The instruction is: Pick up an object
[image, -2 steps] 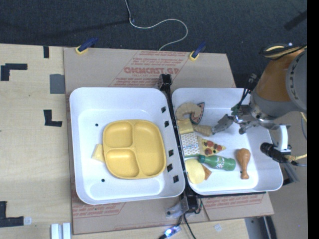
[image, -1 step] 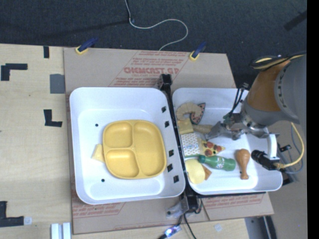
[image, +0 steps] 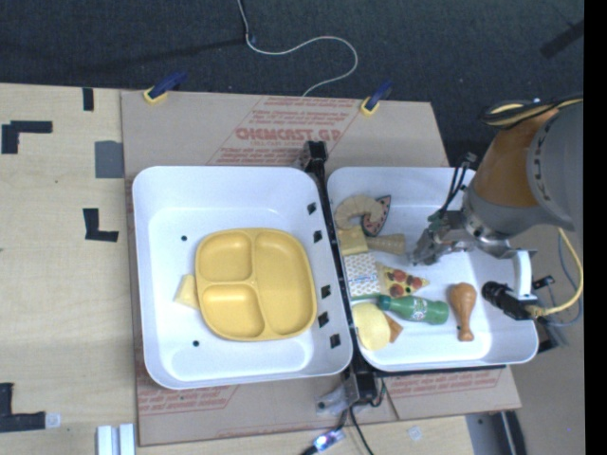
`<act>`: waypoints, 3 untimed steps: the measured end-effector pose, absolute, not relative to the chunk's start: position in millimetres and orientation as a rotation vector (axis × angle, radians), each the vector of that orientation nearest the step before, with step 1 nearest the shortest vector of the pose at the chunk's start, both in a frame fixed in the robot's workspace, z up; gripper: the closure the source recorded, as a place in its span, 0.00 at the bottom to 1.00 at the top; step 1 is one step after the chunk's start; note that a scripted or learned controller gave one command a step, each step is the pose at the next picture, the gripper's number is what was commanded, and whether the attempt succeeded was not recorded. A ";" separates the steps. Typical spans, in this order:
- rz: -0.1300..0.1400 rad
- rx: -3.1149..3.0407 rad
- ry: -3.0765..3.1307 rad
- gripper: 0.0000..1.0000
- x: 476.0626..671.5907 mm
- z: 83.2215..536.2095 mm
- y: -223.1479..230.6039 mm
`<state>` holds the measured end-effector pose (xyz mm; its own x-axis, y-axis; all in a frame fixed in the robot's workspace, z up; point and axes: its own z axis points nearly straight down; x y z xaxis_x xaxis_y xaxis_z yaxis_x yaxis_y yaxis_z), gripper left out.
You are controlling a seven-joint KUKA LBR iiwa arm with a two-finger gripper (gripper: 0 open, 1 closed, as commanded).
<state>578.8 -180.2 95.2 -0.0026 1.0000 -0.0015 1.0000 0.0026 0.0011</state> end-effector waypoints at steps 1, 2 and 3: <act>0.002 2.218 2.220 1.00 573.0 148.3 -187.3; 0.004 2.215 2.221 1.00 584.1 205.4 -185.8; 0.001 2.218 2.223 1.00 584.8 225.6 -185.0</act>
